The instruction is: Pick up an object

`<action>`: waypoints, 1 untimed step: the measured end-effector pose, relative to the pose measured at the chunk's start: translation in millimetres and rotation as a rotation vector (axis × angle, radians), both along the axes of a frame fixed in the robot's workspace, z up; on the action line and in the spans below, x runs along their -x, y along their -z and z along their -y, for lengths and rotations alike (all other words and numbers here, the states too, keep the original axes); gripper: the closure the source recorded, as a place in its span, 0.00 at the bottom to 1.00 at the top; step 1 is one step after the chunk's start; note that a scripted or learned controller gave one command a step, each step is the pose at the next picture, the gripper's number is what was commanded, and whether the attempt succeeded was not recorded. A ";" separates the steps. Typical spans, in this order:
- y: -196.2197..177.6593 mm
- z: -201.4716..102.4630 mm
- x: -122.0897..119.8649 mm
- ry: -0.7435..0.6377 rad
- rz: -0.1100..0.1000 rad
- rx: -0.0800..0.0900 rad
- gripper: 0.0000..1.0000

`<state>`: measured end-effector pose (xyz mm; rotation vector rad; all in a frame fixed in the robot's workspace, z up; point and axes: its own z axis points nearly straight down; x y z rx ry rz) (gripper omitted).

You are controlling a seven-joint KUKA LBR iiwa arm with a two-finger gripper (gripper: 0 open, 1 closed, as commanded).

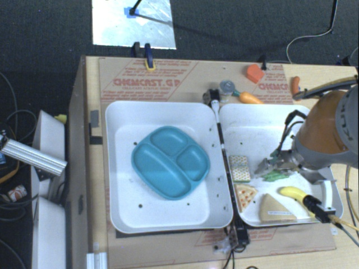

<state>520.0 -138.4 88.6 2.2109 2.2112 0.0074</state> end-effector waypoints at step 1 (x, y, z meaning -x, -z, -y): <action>0.1 40.9 7.9 -0.001 -0.001 -0.001 0.00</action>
